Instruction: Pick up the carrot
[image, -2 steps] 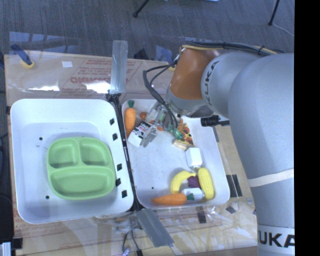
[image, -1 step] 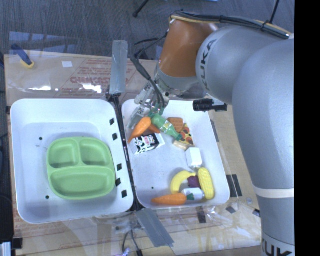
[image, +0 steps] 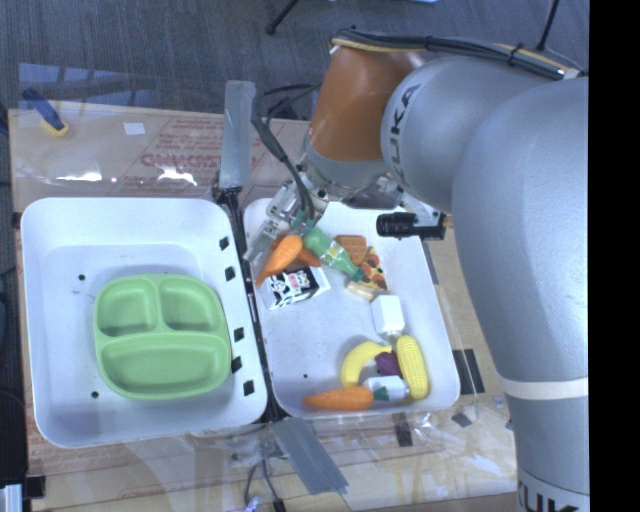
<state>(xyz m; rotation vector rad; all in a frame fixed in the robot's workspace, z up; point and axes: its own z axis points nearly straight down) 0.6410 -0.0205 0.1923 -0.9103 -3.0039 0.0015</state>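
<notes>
At the right bin's (image: 440, 330) far left corner, the gripper (image: 283, 222) pinches the carrot (image: 281, 254); lift straight, clear of the wall.

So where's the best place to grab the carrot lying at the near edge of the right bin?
Probably the carrot mid-body, from straight above, fingers closing across its width. It lies flat and lengthwise along the bin's near wall, with the banana close behind.

One fixed camera above bench (image: 120, 150), slanted down on both my bins; my arm (image: 500, 200) enters from right.
</notes>
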